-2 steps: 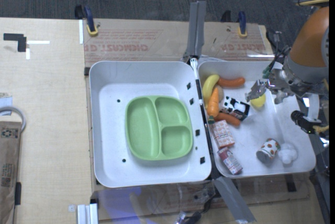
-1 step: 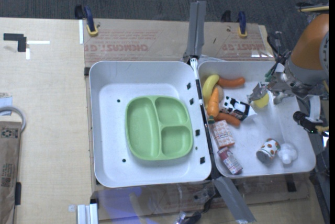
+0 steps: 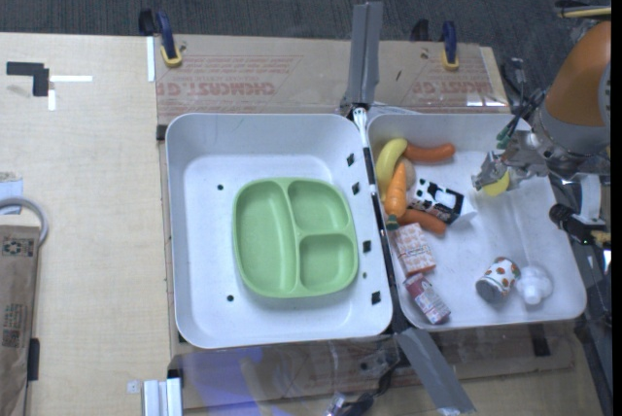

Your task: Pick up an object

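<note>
My gripper (image 3: 492,177) hangs over the right bin's (image 3: 544,210) far right part, reaching in from the right. A small yellow object (image 3: 499,184) sits between its fingertips, and the fingers are shut on it. Along the bin's left side lie a banana (image 3: 390,159), an orange sausage (image 3: 430,152), a carrot (image 3: 396,195), a black-and-white toy (image 3: 435,198) and a red carton (image 3: 415,250). A dark red packet (image 3: 428,299) lies near the front. A brown-spotted cup (image 3: 498,278) and a white ball (image 3: 535,285) rest at the front right.
The left bin (image 3: 194,210) holds a green divided plate (image 3: 292,235). A grey divider bar (image 3: 365,50) runs between the bins at the back. Bare white floor shows in the right bin's middle (image 3: 505,229).
</note>
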Controlling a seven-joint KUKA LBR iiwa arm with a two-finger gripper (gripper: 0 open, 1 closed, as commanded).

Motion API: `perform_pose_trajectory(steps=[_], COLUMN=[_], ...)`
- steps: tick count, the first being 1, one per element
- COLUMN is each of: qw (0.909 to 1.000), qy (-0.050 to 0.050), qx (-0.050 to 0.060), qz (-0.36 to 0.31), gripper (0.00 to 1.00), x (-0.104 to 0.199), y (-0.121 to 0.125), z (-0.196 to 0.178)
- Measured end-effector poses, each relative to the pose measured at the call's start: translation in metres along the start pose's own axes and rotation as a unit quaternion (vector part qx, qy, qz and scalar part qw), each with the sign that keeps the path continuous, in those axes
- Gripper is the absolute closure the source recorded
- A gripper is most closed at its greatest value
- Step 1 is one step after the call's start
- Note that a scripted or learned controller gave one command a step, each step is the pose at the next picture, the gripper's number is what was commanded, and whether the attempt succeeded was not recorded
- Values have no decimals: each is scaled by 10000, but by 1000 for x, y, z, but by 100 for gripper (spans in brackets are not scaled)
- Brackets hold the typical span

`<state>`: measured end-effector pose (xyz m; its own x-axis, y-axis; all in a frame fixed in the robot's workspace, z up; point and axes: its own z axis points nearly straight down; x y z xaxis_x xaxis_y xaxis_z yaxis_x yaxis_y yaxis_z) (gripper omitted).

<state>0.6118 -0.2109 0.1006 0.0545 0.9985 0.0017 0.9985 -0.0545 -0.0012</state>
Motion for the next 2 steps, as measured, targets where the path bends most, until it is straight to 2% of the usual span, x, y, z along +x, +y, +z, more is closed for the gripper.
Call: perform_pose_trajectory(steps=[1, 2], qw=[9979, 9992], qy=[-15, -16], qx=[-7, -4], qz=[-646, -389], gripper=[100, 100], x=[45, 56], y=[6, 37], z=[-110, -152])
